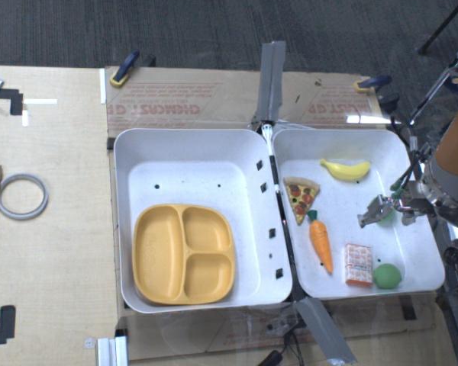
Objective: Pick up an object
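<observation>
Gripper [375, 212] hangs low in the right bin [412, 273], finger state unclear, nothing visibly held. Risk: grazing the bin wall, missing the carrot [321, 244].

Right bin: yellow banana [346, 169] at the back, pizza slice [300, 196] beside an orange carrot [320, 245], a red-white packet [358, 264], and seemingly a green ball [387, 275]

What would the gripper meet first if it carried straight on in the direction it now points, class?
Probably the carrot: the gripper points leftward over the right bin's floor, with bare floor between. Its height is unclear, so it might pass above.
</observation>
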